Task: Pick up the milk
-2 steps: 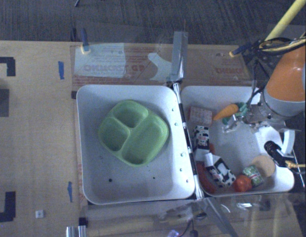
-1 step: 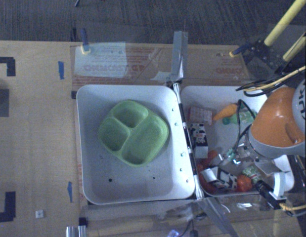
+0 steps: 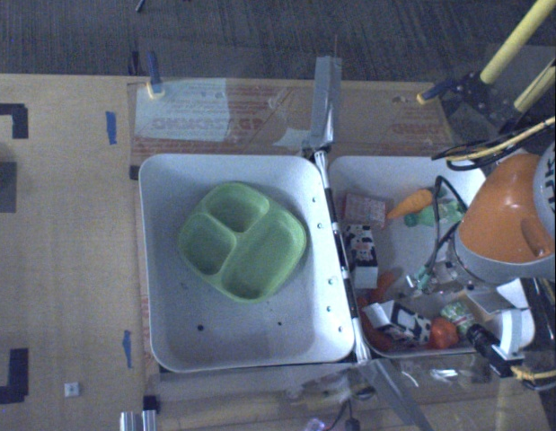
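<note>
Milk: small carton, black-and-white cow print, seen lying near right bin's left wall. Arm positioned over right bin; gripper state cannot be told.

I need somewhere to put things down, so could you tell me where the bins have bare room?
The left bin has bare floor around the green divided plate, widest along its near edge and left wall. The right bin is crowded: carrot, cow-patterned milk carton and other toy food, with the arm over it.
</note>
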`<act>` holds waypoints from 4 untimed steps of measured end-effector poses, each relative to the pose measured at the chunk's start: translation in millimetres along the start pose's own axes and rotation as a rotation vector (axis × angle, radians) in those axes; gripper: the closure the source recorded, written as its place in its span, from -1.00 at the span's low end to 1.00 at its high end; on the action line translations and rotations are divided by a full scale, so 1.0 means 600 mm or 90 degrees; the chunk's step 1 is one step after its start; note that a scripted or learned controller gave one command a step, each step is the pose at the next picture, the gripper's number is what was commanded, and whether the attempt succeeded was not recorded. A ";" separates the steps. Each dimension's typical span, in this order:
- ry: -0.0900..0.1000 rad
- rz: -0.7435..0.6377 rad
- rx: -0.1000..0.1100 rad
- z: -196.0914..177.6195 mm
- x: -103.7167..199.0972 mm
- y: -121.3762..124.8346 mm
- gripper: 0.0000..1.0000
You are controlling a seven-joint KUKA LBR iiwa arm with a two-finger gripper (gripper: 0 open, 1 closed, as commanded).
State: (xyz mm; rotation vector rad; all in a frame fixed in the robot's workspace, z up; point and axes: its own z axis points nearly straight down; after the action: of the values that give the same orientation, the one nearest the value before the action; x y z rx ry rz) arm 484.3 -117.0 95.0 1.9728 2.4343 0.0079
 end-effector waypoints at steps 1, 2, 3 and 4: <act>0.003 -0.073 0.007 -0.146 0.159 0.028 1.00; 0.003 -0.160 0.007 -0.146 0.226 0.042 1.00; 0.002 -0.024 0.007 -0.146 0.318 0.061 1.00; 0.001 -0.024 0.008 -0.159 0.317 0.063 1.00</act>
State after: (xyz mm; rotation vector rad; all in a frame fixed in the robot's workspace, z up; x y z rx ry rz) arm 481.1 77.3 189.9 1.9312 2.4786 -0.0053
